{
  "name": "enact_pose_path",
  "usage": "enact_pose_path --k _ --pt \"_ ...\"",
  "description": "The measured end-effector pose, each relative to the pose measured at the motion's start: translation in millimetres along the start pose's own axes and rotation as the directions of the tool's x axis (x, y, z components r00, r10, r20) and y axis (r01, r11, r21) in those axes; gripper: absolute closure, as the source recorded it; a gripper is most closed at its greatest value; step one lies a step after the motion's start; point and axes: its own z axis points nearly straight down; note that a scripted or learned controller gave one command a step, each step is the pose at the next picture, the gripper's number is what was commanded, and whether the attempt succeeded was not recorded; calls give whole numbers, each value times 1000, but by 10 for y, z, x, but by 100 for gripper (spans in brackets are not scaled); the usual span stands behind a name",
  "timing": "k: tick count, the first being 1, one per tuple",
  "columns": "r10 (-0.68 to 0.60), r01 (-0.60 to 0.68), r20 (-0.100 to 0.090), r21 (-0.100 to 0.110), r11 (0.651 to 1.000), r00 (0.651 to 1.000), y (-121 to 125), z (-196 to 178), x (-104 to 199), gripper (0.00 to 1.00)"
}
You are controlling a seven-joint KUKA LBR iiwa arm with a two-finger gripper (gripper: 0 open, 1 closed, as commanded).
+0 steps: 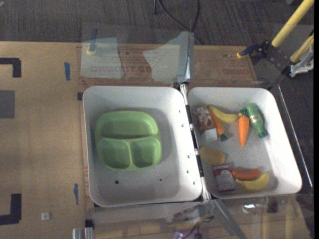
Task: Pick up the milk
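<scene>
The task is at its very start, with nothing lifted and the approach not yet made; the milk (202, 118), which I take to be the small white carton with red print, lies in the right bin (288, 153) at its far left corner, close against the wall shared with the left bin (90, 133); a banana (225, 115) lies touching or just beside the carton's right side, and a small carrot (220, 129) sits just near of it, so the carton is hemmed in on three sides; a larger carrot (242, 129) and a green bottle (257, 119) lie further right, while a red-and-white can (223, 178) stands at the near edge, well apart from the carton; the left bin holds a green divided plate (128, 139), which has no part in the job; the next move calls for the gripper to come in from the right, descend over the far left corner and straddle the carton along whichever axis keeps clear of the wall and the banana, probably near to far; the risk I judge greatest is nudging the banana or catching the bin wall; the arm's pose and the state of the gripper cannot be told from this view.
</scene>
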Motion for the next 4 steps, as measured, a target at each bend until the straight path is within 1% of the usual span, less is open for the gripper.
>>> enact_pose_path --k 1,2,3,4 --pt "296 -296 -1 8 955 955 -325 2070 155 0" --pt "300 -300 -2 6 954 954 -315 1970 137 100" --pt "90 -90 -3 3 996 996 -495 1196 52 100" --pt "17 -17 -3 8 1000 1000 -685 1080 -445 100"
